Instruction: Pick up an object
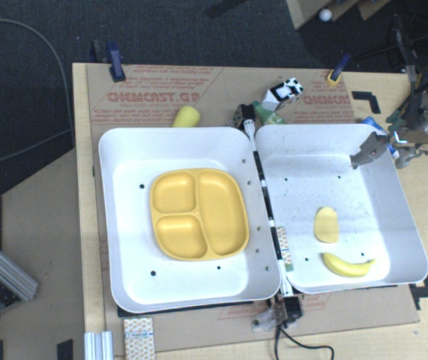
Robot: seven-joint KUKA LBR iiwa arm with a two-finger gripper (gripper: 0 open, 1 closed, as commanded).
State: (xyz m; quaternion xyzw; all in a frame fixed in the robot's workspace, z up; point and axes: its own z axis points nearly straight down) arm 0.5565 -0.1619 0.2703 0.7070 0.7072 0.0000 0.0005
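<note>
In the right bin lie a small yellow lemon-shaped object and, just below it near the front wall, a yellow banana. A yellow divided plate rests in the middle of the left bin. My gripper hangs over the right bin's far right corner, well above and to the right of the lemon shape. Its fingers stand apart with nothing between them.
A yellow object sits on the board behind the left bin. A black-and-white item and a green one lie behind the gap between the bins. Blue clamps grip the board's far edge.
</note>
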